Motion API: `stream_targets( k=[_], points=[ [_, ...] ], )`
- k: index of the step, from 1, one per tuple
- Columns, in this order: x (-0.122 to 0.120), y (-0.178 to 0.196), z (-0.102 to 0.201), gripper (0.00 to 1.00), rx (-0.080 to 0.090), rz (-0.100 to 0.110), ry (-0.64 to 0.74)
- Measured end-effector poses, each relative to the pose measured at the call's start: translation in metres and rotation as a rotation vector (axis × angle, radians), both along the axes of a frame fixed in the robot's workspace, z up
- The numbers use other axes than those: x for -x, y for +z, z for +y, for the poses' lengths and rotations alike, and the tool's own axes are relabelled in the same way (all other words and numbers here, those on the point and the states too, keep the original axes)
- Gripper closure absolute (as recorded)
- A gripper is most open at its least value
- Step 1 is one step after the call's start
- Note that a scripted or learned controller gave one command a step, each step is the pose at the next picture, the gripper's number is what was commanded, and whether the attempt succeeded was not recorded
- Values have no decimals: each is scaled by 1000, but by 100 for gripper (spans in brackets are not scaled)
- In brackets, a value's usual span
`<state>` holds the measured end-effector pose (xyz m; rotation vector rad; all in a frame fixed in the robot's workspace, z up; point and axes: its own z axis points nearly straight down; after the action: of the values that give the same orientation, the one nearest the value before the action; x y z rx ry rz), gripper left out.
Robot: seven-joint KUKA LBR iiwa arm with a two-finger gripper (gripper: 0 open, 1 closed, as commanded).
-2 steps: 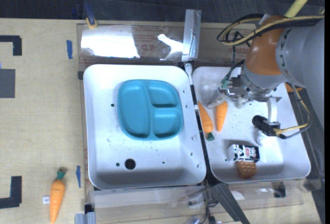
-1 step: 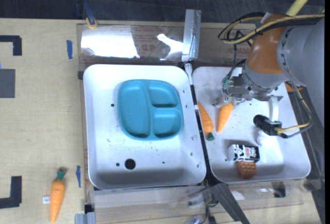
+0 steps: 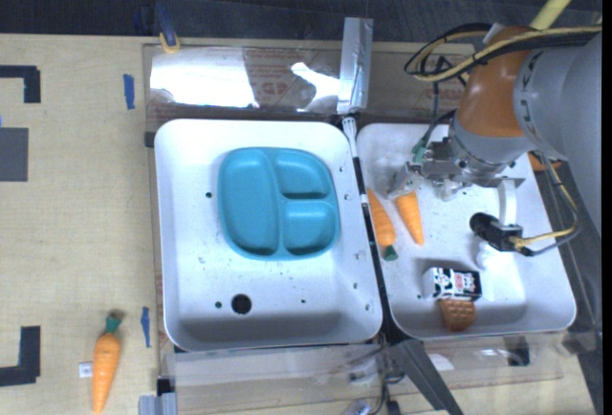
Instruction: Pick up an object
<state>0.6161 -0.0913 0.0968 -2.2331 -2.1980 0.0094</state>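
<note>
The arm (image 3: 535, 88) reaches in from the upper right, bent down over the right bin (image 3: 550, 303). Its gripper (image 3: 435, 164) (whether it is spread or closed I cannot tell) hangs just above a carrot (image 3: 410, 216) at the bin's upper left.

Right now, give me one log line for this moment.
hand: over right bin, far end | nearest: two carrots | also in bin: carton | left bin: blue tray
</note>
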Motion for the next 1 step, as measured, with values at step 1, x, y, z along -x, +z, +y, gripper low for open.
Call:
stream_targets(
  k=[1],
  points=[
    [-31, -12, -29, 0, 3, -10, -312]
  ],
)
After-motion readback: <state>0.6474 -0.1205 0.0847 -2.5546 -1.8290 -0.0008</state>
